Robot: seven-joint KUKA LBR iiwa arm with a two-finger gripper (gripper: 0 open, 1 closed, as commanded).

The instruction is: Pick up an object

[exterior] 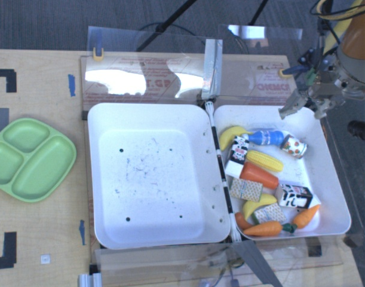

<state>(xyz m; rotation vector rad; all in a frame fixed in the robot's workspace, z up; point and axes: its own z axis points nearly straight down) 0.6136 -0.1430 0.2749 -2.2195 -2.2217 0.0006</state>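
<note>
The right bin (331, 178) holds a heap of toy food. A yellow banana (229, 135), a blue bottle (267, 138) and a small red-and-white can (294, 147) lie along its far side. In front of them are a corn cob (264, 159), a black-and-white carton (239, 151) and an orange piece (258, 175). A second carton (296, 196) and two carrots (267, 228) lie at the near end. My gripper (304, 110) hangs open above the bin's far right corner, apart from the objects, with nothing between its fingers.
The left bin (152, 160) sits beside the right one, sharing a middle rim. A green divided plate (30, 158) rests on the bench at far left. Clear plastic panels (212, 67) stand behind both bins. Cables hang near the arm at top right.
</note>
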